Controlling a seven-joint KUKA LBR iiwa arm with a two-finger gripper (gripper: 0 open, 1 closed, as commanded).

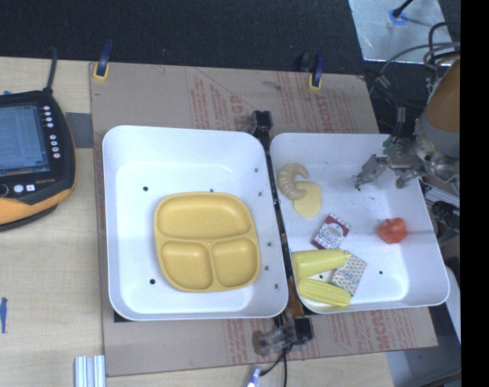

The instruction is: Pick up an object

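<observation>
Now your grey two-finger gripper (383, 170) hangs spread wide with nothing in it, over the right white bin (437, 285). The small red round toy (392, 230) lies nearby, below it. Move above it, go down, then squeeze.

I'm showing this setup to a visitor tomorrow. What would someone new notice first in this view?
Probably the big yellow divided tray sitting alone in the left bin. Next, the clutter in the right bin: a red tomato-like piece by the right wall, yellow corn pieces and small packets near the front, a pale croissant shape by the left wall. The gripper hangs over that bin's far right corner.
</observation>
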